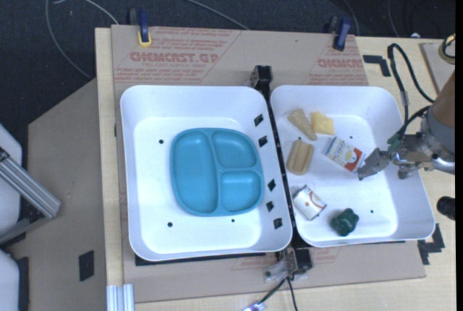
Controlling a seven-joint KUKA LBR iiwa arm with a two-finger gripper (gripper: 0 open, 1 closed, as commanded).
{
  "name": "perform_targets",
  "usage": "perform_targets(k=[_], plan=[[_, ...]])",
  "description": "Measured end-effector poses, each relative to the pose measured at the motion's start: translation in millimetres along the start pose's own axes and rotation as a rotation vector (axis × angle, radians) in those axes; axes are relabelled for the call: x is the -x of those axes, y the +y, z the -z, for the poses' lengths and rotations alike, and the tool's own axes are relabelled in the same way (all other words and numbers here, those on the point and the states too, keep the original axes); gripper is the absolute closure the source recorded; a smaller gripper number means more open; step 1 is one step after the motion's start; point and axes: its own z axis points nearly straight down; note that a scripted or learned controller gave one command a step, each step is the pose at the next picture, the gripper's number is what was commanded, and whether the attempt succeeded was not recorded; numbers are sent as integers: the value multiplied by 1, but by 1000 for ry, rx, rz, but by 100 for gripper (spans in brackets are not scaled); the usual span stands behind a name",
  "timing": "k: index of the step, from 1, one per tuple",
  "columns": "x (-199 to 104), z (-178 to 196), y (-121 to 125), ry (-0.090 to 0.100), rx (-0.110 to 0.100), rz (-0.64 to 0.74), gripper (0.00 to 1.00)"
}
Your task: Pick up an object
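The right bin holds several small objects. A tan stick and a yellow block lie at the back, with a tan block below them. A white carton with red and blue print lies mid-bin. A white and red can and a green lump sit near the front. My gripper hangs over the bin's right side, just right of the carton. It looks open, with nothing between its fingers.
The left bin holds a blue divided plate. A black divider with clips separates the bins. Cables trail along the bench's right edge beside the arm.
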Motion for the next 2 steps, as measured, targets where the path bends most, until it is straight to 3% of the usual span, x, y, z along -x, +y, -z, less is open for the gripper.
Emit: perform_targets(k=[1, 2], plan=[[0, 6, 3, -3, 13, 4, 0], [0, -56, -2, 0, 7, 4, 0]])
